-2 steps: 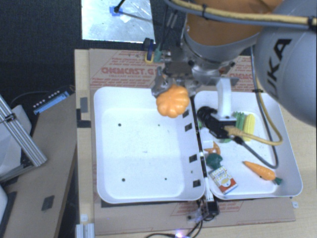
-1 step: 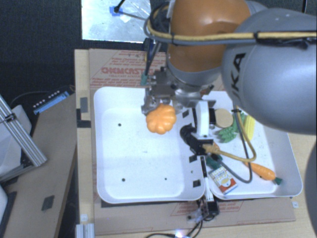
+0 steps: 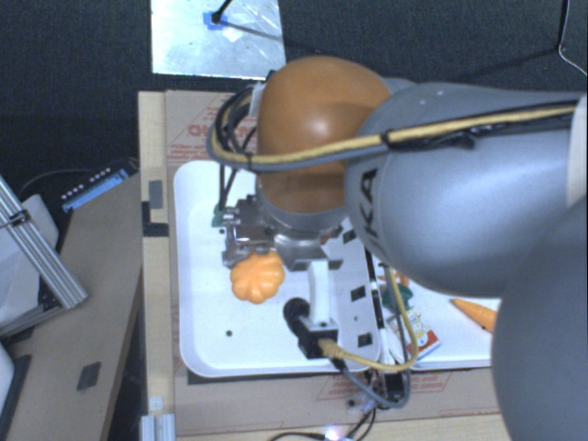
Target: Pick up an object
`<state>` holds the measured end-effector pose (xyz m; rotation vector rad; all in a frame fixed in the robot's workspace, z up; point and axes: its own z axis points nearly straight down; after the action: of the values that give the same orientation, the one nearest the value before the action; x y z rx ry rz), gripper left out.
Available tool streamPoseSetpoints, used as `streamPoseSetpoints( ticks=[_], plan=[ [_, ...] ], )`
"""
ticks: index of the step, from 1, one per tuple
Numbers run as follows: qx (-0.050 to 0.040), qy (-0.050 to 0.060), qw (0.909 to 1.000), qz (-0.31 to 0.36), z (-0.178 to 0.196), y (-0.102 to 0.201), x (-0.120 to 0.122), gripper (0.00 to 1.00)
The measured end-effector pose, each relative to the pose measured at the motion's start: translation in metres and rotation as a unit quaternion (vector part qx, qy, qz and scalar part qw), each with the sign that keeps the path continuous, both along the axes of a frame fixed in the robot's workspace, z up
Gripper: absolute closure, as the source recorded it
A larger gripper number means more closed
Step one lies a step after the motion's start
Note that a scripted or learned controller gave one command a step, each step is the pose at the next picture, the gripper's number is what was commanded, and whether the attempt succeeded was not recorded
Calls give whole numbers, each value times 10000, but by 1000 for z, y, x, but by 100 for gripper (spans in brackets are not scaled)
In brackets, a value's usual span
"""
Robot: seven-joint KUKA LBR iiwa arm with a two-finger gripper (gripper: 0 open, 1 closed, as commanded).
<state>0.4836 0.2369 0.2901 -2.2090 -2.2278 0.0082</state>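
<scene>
A: How far was the task at this moment?

B: In my judgement, it was not finished. The grey arm with the orange band (image 3: 317,127) reached over the left shallow white bin (image 3: 197,246), and its gripper (image 3: 241,237) was low, near the middle of that bin. The small orange pumpkin-shaped object (image 3: 256,277) lay on the bin floor just beside the gripper, toward the front edge. It looked not lifted.

A: Was it held?

B: I could not tell if the fingers were apart or together, because the wrist covered them. I saw nothing between them, so the grasp and the lift were probably left to do.

A: What else was around?

B: An orange carrot-like piece (image 3: 476,313) lay in the right bin (image 3: 441,361), well apart from the pumpkin. A flat colourful card (image 3: 418,331) was near that bin's front edge. A yellow cable (image 3: 367,361) hung from the arm along the front of the bins. A small dark dot (image 3: 229,333) was on the left bin floor. The big arm body hid much of both bins, so other objects could be under it.
</scene>
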Motion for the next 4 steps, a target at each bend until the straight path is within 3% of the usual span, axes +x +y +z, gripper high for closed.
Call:
streamPoseSetpoints(
  ticks=[1, 2, 3, 4],
  plan=[
    [13, -75, 10000, -45, 39, -12, 78, 100],
    [8, -57, 10000, -23, 49, -4, 110, 100],
    [13, -76, 10000, -41, 90, -19, 170, 100],
    [29, -108, 9999, -19, 255, -35, 134, 100]
  ],
)
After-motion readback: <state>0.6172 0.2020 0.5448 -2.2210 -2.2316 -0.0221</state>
